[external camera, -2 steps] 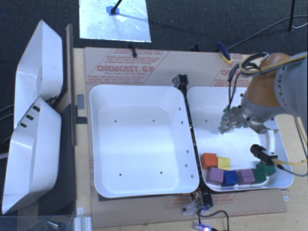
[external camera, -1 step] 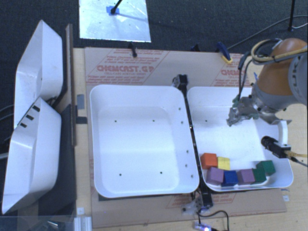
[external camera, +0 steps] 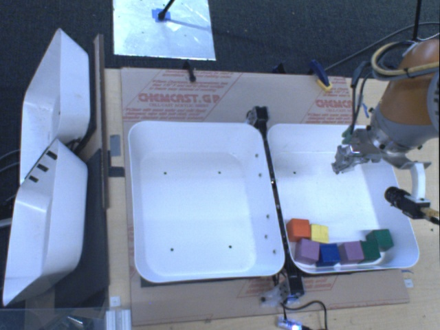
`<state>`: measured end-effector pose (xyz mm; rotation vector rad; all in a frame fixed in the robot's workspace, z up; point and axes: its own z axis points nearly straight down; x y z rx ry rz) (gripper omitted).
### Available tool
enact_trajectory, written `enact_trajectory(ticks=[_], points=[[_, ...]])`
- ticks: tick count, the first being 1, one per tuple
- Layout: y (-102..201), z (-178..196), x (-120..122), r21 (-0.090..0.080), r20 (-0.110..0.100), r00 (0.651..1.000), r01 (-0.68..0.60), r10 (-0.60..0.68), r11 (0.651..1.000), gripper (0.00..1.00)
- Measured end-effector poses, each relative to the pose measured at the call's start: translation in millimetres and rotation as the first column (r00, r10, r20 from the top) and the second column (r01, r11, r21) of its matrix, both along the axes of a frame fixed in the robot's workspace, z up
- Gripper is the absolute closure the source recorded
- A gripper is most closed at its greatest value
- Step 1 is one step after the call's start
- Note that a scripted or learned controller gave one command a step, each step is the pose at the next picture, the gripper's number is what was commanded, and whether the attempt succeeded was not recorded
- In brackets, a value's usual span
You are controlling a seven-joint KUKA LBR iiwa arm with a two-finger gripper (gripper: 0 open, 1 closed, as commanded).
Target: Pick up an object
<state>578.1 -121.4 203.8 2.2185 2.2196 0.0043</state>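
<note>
The arm [external camera: 412,108] ran off the frame's right edge, so everything behind its orange band was cut away. The gripper [external camera: 344,158] showed as a small grey cluster, too small to read how it was set. Below it and toward the near rim, the blocks lay packed together: the green block [external camera: 379,240] overlapped the darker one beside it, and the blue block [external camera: 329,254] hid part of the purple block [external camera: 308,250]. Below the gripper's right, a black fitting [external camera: 405,203] was clipped by the edge.
</note>
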Motion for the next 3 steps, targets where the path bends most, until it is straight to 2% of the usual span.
enact_trajectory(ticks=[1,2,3], points=[[0,43,-3,0.000,0.000,1.000,0.000,0.000,1.000,1.00],[52,51,6,0.001,-0.003,1.000,-0.004,0.004,1.000,1.00],[107,36,9,0.002,-0.004,1.000,-0.004,0.005,1.000,1.00]])
